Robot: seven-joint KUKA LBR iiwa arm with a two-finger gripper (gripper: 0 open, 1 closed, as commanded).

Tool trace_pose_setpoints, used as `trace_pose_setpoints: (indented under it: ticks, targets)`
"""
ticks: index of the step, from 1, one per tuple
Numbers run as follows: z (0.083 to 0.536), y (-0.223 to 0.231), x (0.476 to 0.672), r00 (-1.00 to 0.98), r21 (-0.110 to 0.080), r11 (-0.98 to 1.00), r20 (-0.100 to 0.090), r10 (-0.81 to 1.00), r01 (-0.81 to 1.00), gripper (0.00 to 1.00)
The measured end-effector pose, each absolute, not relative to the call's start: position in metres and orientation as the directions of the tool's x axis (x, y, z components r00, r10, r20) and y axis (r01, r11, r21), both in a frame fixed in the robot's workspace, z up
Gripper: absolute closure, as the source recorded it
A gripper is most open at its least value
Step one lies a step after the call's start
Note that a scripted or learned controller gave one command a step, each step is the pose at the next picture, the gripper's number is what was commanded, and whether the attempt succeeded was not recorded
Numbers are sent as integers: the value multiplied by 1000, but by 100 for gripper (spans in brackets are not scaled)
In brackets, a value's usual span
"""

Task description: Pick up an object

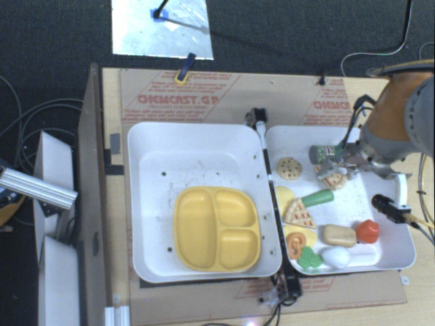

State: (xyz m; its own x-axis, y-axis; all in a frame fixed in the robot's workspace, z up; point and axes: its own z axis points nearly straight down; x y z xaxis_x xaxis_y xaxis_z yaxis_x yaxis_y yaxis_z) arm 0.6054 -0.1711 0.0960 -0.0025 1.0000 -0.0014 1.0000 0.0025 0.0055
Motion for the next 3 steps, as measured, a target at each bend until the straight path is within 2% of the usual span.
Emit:
trace_pose_setpoints:
  ticks: [2,3]
  targets:
    - [195,-141,580,-5,4,5,0,1000,1000,100]
    - [219,-88,570,-9,2,9,2,1000,1000,100]
